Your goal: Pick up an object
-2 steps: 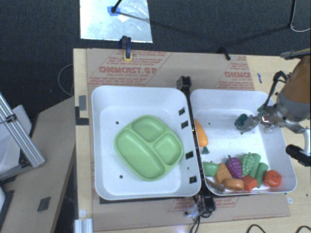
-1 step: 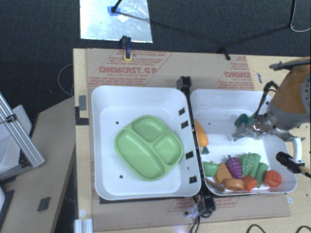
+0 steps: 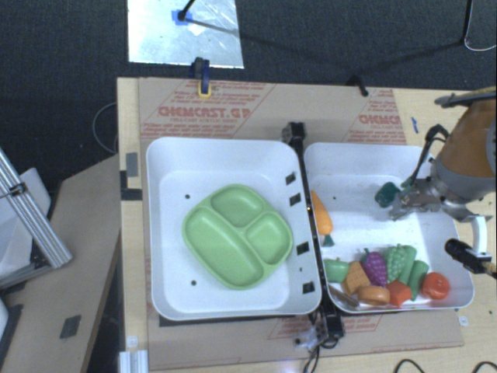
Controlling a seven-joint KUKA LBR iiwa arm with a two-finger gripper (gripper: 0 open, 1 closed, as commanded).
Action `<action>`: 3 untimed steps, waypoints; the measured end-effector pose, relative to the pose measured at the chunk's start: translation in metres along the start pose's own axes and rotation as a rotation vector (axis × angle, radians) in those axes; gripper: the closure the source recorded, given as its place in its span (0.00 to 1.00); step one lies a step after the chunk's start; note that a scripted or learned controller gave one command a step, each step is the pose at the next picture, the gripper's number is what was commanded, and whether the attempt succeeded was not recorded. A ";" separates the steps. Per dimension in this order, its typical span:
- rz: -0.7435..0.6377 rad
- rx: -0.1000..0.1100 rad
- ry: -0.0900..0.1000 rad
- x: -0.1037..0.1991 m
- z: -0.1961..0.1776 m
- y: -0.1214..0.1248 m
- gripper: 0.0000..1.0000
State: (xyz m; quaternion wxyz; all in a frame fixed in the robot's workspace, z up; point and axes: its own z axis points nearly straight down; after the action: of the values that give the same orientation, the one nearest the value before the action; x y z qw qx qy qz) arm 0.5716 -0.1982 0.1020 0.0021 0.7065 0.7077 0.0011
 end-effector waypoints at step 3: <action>-0.004 0.001 0.000 -0.003 -0.123 0.009 1.00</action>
State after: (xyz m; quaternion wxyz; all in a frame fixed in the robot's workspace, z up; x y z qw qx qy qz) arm 0.5802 -0.2012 0.2254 0.0017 0.7053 0.7089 0.0010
